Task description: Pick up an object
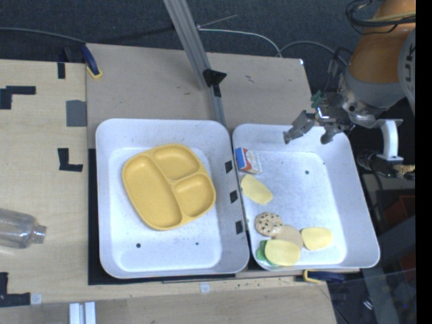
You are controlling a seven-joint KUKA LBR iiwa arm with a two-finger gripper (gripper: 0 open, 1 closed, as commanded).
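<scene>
My gripper [312,133] hangs over the far right corner of the right bin [337,181], its two dark fingers spread open with nothing between them. Below it in that bin lie a small red, white and blue packet [248,160], a pale yellow piece [256,190], a chocolate-chip cookie [268,223], a tan round piece [290,235], a yellow-green piece [281,252] and a yellow lemon-like piece [316,237]. All of them sit well toward the near left of the gripper.
The left bin [108,181] holds a yellow three-compartment plate [169,185]. A grey metal pole [189,32] slants across the bench behind the bins. A clear plastic bottle [20,228] lies on the wooden surface at far left.
</scene>
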